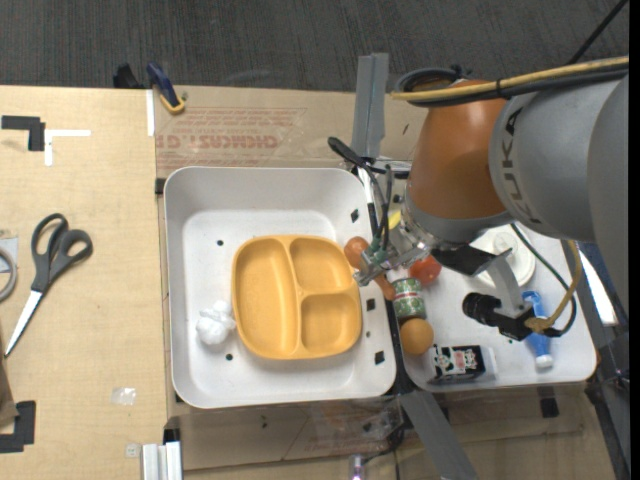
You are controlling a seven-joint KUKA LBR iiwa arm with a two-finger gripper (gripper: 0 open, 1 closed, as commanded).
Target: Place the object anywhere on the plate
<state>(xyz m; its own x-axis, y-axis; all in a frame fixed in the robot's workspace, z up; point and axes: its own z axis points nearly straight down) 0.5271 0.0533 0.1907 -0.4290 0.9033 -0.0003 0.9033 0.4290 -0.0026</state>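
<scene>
Hovering over the bins' divide, the end effector (378, 258) (grip indiscernible) needed carrying left to the yellow compartmented plastic plate (296, 295).

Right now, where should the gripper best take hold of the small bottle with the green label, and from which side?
Probably across the labelled middle of the bottle, coming straight down from above. It lies on its side near the left edge of the right bin, so its rounded flanks face the fingers. An orange ball crowds its lower end.
</scene>
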